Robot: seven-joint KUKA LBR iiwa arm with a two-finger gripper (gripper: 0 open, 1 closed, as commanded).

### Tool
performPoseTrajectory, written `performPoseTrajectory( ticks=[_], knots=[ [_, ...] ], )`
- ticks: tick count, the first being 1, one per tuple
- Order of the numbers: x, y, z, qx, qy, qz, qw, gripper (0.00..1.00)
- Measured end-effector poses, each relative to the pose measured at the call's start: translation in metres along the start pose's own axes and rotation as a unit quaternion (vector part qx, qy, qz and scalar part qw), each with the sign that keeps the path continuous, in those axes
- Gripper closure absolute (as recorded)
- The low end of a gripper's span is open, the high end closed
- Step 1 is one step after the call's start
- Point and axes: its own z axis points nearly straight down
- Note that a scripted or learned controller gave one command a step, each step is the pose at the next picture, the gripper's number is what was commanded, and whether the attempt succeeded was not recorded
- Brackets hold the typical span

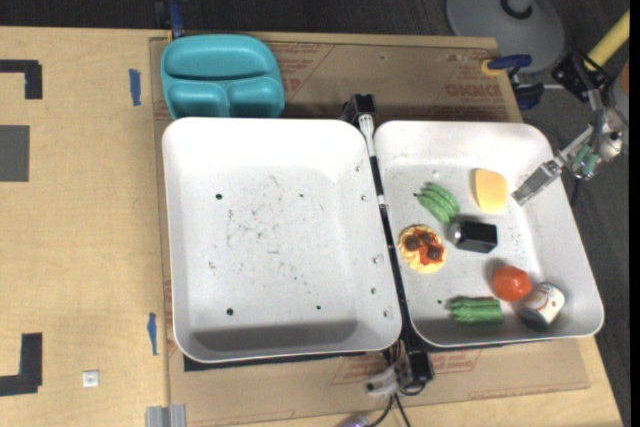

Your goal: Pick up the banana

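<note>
Pincer [530,185] comes in from the right, over the right-hand bin [575,255], tilted with its tip aimed down and left. At this angle it reads as one thin grey sliver, so I can't tell if it's spread or pressed together. Nothing visibly pinched in it.

Banana [489,190] is the only yellow thing I've got: a short, stubby piece lying flat on the bin floor in the upper middle of the right bin. Pincer tip sits just beside its right edge. Can't tell if it's touching or just above.

Rest of the right bin:
- green vegetable [437,203] just left of the banana, apart from it
- black block [475,235] below the banana, near but not touching
- round pizza-looking piece [422,248] just left of the black block
- red tomato [511,283] lower right, with a small can [543,305] right against it near the bin's corner
- second green piece [474,311] along the bottom wall, left of the tomato

Left bin [185,215] sits against the right one, their rims meeting at the middle. Teal divided tray [222,75] is on the bench just behind the left bin.
</note>
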Motion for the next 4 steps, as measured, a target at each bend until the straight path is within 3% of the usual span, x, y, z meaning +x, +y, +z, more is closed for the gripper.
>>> performPoseTrajectory(
  ticks=[1, 2, 3, 4],
  knots=[
    [0.054, 0.013, 0.141, 0.001, 0.001, 0.005, 1.0, 0.0],
    [0.115, -0.03, 0.149, -0.001, 0.0, -0.132, 0.9913, 0.0],
    [0.114, -0.03, 0.148, -0.001, -0.001, -0.315, 0.9492, 0.0],
    [0.073, 0.065, 0.143, -0.001, 0.001, -0.383, 0.9237, 0.0]
  ],
)
